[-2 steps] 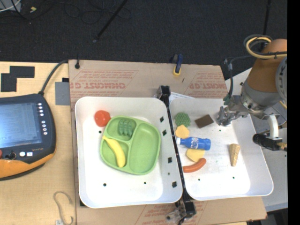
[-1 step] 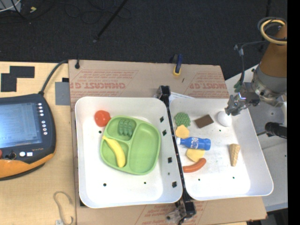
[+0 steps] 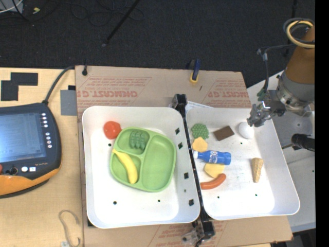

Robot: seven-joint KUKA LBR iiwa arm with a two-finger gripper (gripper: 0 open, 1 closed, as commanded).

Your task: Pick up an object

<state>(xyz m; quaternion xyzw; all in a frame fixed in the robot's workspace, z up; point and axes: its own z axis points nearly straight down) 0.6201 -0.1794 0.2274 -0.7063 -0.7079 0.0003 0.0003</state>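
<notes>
Over the right bin's [image 3: 288, 199] two-o'clock corner, the pincer [image 3: 255, 118] hovers beside the white egg [image 3: 245, 130]; I cannot tell its state. Approach step: next it must descend onto the egg.

Robotics lab: teach pendant [image 3: 28, 143], cardboard-covered bench [image 3: 154, 89], loose cables [image 3: 20, 4].
</notes>
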